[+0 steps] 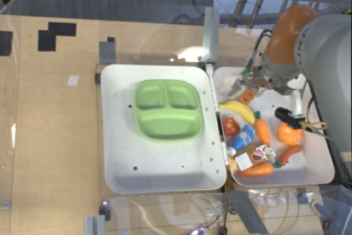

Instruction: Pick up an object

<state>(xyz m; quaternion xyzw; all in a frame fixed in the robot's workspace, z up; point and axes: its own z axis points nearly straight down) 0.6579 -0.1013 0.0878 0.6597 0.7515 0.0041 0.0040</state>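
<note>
Glossy plastic toy food crowds the right bin (324, 170): a long carrot (254, 170) at its lower edge, a curved banana (240, 111) higher up. Over an orange piece (246, 96) at upper right hangs the gripper (248, 83); whether its fingers are apart or together cannot be told. A smooth green tray (166, 109) sits in the left bin (118, 168).

No words or numbers can be read anywhere. A small packet (259, 154) in the right bin (316, 173), just above the long carrot (254, 170), has a picture label, too blurry to read.
</note>
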